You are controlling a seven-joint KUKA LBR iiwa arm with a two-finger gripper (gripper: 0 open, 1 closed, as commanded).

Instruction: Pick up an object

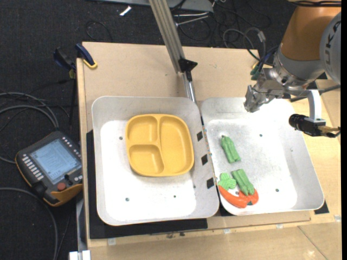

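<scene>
The tool [254, 103] hangs over the far left corner of the right bin [303, 161], under a grey wrist and a glossy orange band; whether it is open or closed cannot be told from this angle, and nothing shows in its grasp. The arm carries part of a printed name, unreadable here.

Nearer than the tool, in the same bin, lies a ridged green toy vegetable [230, 148], long and narrow, on its own. At the bin's near left corner sits a cluster [238, 188] of plastic food: another green ridged piece beside a leafy green bit, both over an orange, carrot-like shape.

The left bin [108, 145], also shallow, white and round-cornered, holds a smooth yellow plastic plate [160, 145] with 3 compartments.

Both bins rest on a pale brown tabletop [130, 69], a dark mat showing under their near edges. A slanted metal pole [169, 28] rises from the far side. On the dark floor at left lies a grey and orange handheld pendant [51, 167] among black cables.
</scene>
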